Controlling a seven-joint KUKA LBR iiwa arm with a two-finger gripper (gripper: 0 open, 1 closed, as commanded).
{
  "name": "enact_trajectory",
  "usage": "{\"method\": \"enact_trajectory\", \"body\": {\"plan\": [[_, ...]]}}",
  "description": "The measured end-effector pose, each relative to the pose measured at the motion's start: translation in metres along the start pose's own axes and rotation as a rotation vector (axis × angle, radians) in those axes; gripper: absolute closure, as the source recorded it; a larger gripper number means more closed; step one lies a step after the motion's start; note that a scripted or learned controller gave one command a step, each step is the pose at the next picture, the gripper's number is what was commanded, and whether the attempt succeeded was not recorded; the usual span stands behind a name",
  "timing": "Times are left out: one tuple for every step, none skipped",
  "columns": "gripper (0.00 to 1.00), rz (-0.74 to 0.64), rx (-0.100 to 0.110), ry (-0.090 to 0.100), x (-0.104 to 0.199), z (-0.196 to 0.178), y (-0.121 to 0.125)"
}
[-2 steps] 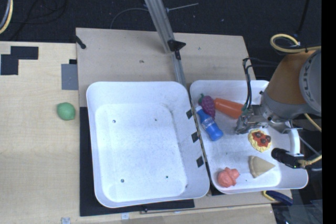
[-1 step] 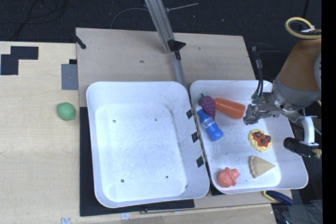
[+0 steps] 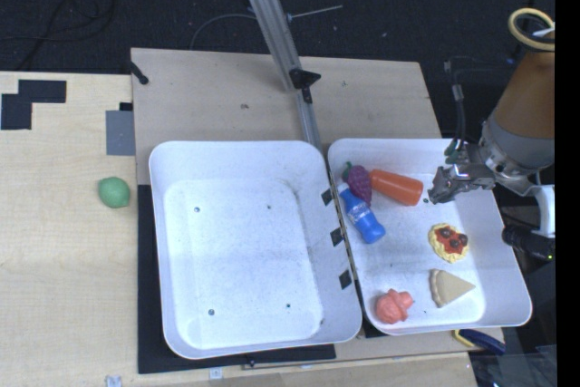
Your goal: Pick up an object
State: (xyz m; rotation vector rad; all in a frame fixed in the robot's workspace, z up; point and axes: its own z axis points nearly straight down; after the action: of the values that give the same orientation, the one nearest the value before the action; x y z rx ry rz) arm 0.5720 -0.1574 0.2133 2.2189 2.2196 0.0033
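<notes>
The right bin (image 3: 507,304) holds several toy foods: an orange carrot-like piece (image 3: 396,186), a purple grape bunch (image 3: 360,182), a blue bottle (image 3: 363,218), a small pizza (image 3: 449,242), a tan wedge (image 3: 450,287) and a pink lump (image 3: 392,306). My gripper (image 3: 444,188) hangs over the right bin's upper part, just right of the orange piece and above the pizza. Nothing shows between its dark tips.
The left bin (image 3: 240,240) lies beside the right one, joined by black clips (image 3: 333,236). A green ball (image 3: 114,192) rests on the bench at far left. A metal rail (image 3: 276,23) slants in from the top. The arm's orange band (image 3: 530,95) is at the right edge.
</notes>
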Motion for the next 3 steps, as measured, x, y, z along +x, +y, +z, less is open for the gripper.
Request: {"method": "enact_trajectory", "body": {"plan": [[1.00, 0.001, 0.003, 0.001, -0.001, -0.007, 0.000], [1.00, -0.002, 0.005, 0.001, 0.043, -0.002, -0.012], [1.00, -0.004, 0.004, 0.002, 0.103, -0.007, -0.024]]}}
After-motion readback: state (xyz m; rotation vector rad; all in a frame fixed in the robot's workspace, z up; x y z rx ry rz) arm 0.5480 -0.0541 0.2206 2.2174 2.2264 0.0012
